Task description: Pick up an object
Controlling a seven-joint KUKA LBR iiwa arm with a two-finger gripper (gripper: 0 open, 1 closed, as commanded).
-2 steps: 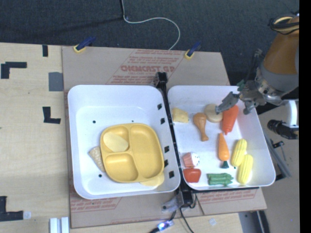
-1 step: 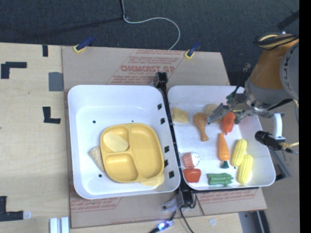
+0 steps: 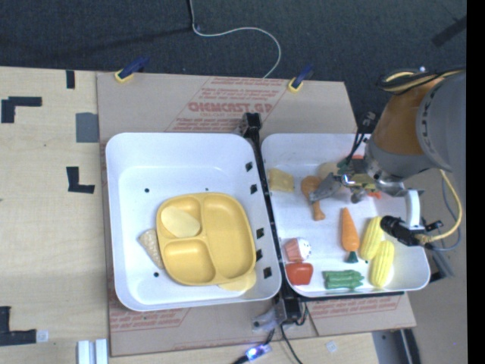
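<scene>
The desk carries 2 shallow white bins side by side on a cardboard sheet, so loose items stay corralled and the arm can work from 1 into the other. The left bin (image 3: 129, 158) holds a yellow divided tray (image 3: 206, 237), with a pale flat piece tucked partly beneath its left edge. The right bin (image 3: 303, 146) holds the toy food, any piece of which could serve as the object to pick: a carrot (image 3: 348, 230), 2 corn cobs (image 3: 377, 250) near the right wall, a green pepper (image 3: 342, 280) along the front wall, a red piece (image 3: 298, 274) beside it, a yellow wedge (image 3: 281, 180) at the divider and a small orange piece (image 3: 310, 186).

The arm reaches in from the right, its orange band above the wrist, bent down over the back of the right bin. The pincer (image 3: 333, 188) sits low, just beside the small orange piece. Its fingertips blur against the bin floor, so I cannot tell whether it is open or closed, and nothing is visibly gripped.
</scene>
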